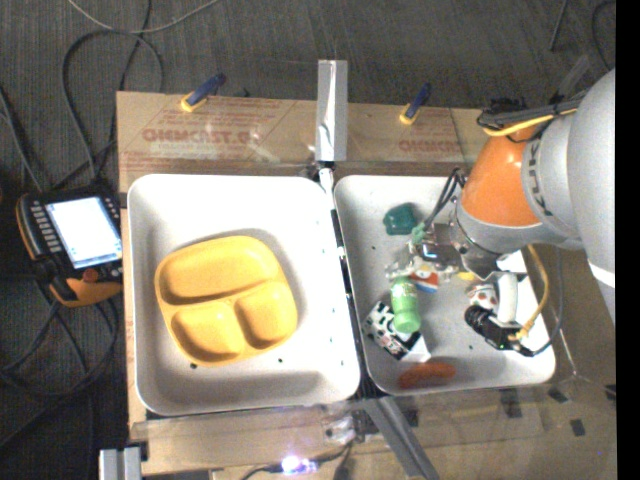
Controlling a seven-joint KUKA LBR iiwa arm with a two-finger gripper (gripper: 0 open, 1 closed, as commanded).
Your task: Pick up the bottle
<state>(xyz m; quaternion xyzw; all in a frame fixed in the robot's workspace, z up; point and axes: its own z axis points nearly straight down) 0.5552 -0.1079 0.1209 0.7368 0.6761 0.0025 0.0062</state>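
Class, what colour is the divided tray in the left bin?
Yellow tray, seen in the camera view.

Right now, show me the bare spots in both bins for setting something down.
Left bin: bare strips around the yellow tray, widest along its near and right edges. Right bin: crowded; green bottle, teal object, black-white item, red piece and pincer. Only its top left corner is bare.

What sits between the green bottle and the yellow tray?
In the camera view, between the bottle and the yellow tray lie bare white bin floor and the two bins' adjoining walls.
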